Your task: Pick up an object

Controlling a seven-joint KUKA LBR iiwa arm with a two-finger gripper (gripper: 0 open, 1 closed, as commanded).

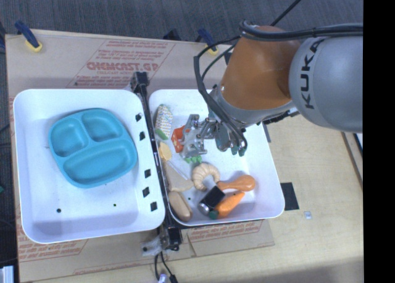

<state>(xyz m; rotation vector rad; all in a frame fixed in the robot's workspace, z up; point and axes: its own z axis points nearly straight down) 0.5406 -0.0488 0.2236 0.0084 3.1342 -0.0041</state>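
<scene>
Under bins (265,171) — cardboard (74,53), perhaps carpet beyond

Arm (290,72) low, wrist down.

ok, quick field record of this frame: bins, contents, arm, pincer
left bin: holds a blue divided plate
right bin: holds a pile of toy food: corn cob, croissant, carrot, orange sausage-like piece, a black block
arm: reaches in from the right, over the right bin
pincer: low over the right bin's middle, beside a red piece
grasp: cannot tell
</scene>
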